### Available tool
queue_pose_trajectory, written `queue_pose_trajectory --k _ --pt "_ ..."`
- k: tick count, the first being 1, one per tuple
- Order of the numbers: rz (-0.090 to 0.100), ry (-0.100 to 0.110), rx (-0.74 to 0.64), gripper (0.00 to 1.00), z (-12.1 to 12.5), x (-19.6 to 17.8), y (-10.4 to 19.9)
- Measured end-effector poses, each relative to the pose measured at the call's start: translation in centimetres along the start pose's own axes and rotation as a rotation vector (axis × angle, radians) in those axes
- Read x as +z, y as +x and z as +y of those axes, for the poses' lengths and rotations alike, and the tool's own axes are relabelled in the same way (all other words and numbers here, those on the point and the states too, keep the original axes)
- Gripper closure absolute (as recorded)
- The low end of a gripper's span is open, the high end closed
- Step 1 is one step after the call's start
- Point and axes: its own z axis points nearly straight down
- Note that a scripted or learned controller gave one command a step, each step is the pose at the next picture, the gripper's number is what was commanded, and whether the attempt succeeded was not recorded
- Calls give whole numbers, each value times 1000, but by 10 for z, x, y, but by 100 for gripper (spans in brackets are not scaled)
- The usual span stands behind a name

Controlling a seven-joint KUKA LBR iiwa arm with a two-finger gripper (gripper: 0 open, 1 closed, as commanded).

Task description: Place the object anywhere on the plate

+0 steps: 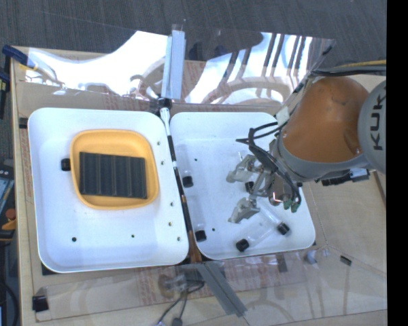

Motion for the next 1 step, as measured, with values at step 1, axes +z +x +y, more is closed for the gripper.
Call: queue_pose_trajectory --k 1 --pt "-1 0 -341 0 -7 9 16"
